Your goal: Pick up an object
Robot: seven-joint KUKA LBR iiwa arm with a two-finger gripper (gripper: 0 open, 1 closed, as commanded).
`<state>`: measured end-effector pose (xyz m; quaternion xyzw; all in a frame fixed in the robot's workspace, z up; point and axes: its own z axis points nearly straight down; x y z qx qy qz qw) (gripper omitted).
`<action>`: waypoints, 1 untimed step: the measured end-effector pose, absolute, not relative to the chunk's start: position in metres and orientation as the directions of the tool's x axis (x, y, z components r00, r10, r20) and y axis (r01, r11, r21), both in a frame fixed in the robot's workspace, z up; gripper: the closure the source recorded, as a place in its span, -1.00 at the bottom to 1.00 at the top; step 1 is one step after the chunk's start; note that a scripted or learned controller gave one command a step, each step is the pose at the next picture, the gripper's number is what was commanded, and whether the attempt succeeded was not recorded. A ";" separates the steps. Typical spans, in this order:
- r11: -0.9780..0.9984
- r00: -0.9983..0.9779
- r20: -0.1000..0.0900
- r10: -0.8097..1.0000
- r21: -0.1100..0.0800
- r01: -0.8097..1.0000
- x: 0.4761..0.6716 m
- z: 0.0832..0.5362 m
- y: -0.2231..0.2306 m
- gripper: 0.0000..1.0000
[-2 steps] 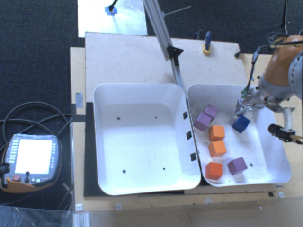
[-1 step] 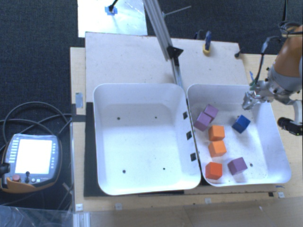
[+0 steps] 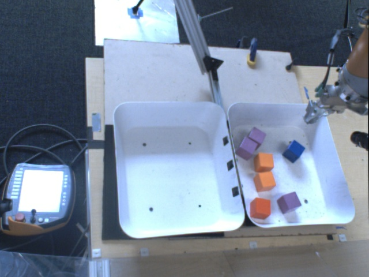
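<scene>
The arm [image 3: 358, 68] entered from the right edge of the view, only its lower portion visible, with an orange-toned section uppermost and a grey wrist below it. Dark cables ran along its left side. The gripper [image 3: 312, 115] pointed down and to the left, its metallic tip low at the upper right. Nothing was seen held at the tip.

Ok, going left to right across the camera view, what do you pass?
Teach pendant → left bin → right bin, holding, left to right: two purple blocks, three orange blocks stacked down the view, another purple block, blue block → tool at its far right corner.
</scene>
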<state>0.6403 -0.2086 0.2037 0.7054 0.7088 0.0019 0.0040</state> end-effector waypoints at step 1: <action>0.010 -0.010 0.001 1.000 0.003 1.000 0.636 0.216 -0.151 1.00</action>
